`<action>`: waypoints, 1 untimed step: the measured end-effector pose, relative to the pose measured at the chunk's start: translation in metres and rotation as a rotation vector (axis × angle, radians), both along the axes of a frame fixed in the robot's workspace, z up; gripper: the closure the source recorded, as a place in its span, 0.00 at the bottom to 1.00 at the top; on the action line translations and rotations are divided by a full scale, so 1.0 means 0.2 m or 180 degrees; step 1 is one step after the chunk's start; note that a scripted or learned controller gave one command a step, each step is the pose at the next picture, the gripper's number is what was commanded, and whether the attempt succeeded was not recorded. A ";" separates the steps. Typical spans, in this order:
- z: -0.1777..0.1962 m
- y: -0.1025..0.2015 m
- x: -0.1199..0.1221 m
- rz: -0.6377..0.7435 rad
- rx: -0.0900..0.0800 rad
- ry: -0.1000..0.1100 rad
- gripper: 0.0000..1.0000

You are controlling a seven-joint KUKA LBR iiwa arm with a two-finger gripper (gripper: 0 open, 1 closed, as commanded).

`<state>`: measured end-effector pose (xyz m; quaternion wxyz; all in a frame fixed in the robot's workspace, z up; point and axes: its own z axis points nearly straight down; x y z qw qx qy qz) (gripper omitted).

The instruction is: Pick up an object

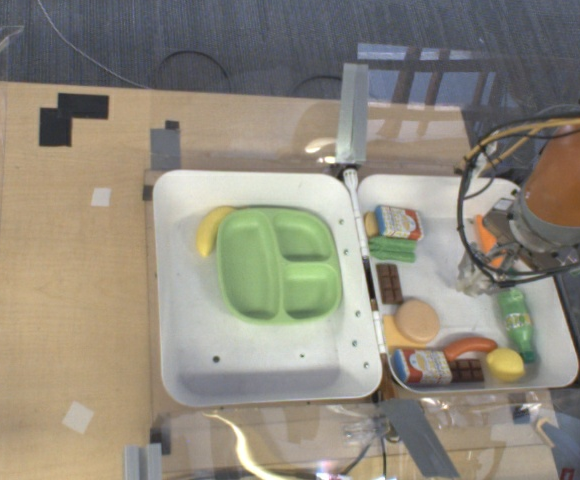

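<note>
Arm [560, 188] hangs over the right bin [440, 268], just beside a green bottle [516, 320]. Whether its fingers are open or closed, I cannot tell. A green tray [275, 264] lies in the left bin [185, 298].

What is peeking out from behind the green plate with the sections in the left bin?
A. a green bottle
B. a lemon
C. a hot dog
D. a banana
D. A yellow banana curves out past the upper left edge of the green plate in the left bin; the bottle, hot dog and lemon all lie in the right bin.
</note>
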<state>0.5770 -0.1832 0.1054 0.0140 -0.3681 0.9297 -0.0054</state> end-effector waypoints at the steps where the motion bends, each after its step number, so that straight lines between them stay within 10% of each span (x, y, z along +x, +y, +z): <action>1: 0.85 -0.11 0.33 0.0899 -0.0033 0.0031 1.00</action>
